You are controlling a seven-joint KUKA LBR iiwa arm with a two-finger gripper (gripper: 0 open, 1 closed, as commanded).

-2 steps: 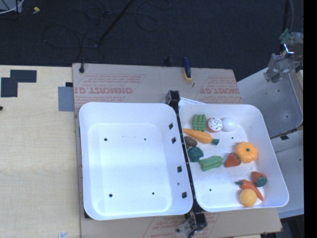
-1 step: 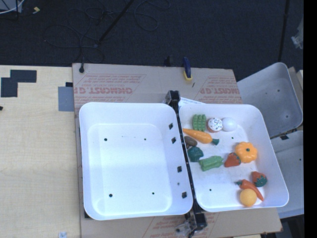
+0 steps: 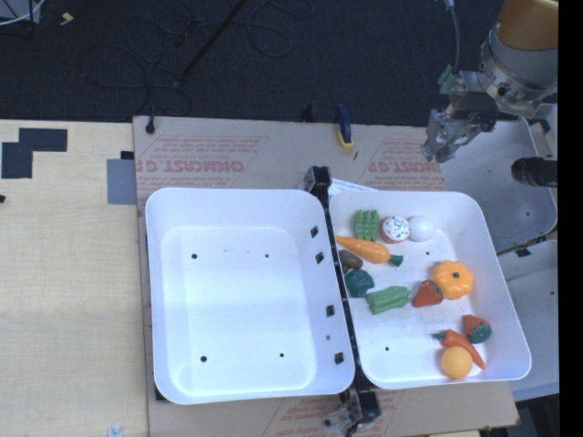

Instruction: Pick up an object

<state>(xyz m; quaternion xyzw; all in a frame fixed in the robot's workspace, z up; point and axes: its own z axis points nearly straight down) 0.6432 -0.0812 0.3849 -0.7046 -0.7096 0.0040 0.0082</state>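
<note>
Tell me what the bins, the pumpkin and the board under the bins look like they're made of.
Bins: likely moulded plastic, white and glossy, with rounded corners and soft sheen.
Pumpkin: probably toy plastic or rubber, with a smooth, evenly orange skin and small highlights; which one is unclear.
Board: looks like cardboard, matte brown with red printed lettering.

left white bin (image 3: 173, 244) | cardboard sheet (image 3: 237, 157) | blue clamp (image 3: 344, 126) | black cables (image 3: 209, 25)

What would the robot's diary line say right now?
gripper: above bench, behind right bin, nothing between fingers | toys: in right bin, untouched | left bin: beside it | pick: not started
</note>
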